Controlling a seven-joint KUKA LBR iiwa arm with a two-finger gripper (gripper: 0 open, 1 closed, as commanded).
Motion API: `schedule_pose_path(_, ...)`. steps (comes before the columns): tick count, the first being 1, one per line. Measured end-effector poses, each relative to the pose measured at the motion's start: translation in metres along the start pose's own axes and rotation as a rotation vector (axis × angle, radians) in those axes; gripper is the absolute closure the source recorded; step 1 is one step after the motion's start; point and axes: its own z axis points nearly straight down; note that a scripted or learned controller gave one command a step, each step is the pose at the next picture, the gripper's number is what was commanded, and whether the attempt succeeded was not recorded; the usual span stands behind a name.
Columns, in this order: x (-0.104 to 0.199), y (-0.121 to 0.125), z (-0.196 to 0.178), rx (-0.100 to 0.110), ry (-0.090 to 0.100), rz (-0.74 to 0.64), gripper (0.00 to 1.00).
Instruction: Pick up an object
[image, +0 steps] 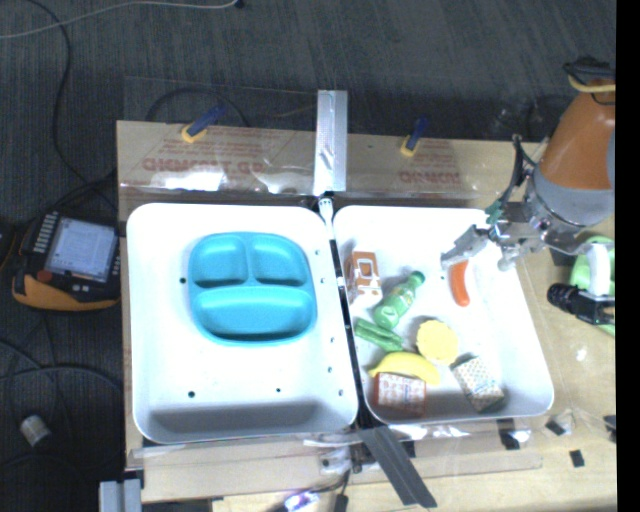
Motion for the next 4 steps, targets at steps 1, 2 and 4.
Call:
schedule_pose_path(1,-0.016,0.019,0.127,-0.001,-0.002,-0.004,0.00)
schedule_pose_path(2,-0.014,0.024,0.130,-0.013,0.000,0.162,0.00)
schedule_pose_path(4,0.016,0.064,0.010,0.000,-0.007,0.278,1.00)
